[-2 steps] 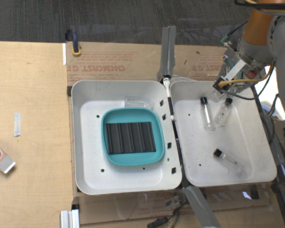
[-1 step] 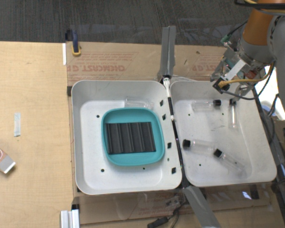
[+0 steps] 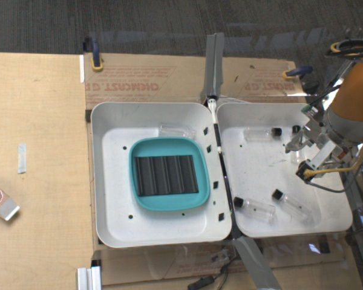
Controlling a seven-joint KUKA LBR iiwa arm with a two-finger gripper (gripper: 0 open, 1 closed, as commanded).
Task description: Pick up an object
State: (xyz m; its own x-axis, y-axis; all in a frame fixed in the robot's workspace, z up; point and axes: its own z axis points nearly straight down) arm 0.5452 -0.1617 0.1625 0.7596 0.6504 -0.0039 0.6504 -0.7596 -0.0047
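A teal plastic tray with a dark ribbed insert (image 3: 168, 174) is taking up most of the left white bin (image 3: 109, 180), leaving only a narrow band of bare floor around the tray on every side. Right of the tray, past the shared rim, the right white bin (image 3: 254, 156) is lying mostly open through its middle. Clear plastic vials with black caps (image 3: 257, 208) are lying along its near side, and another clear vial (image 3: 260, 135) near its far side. The grey arm with its gripper (image 3: 307, 162) is crowding that bin's right edge.

Dark grey carpet floor (image 3: 139, 11), light wooden benchtop (image 3: 36, 132), brown cardboard sheet (image 3: 169, 80) clamped at the back
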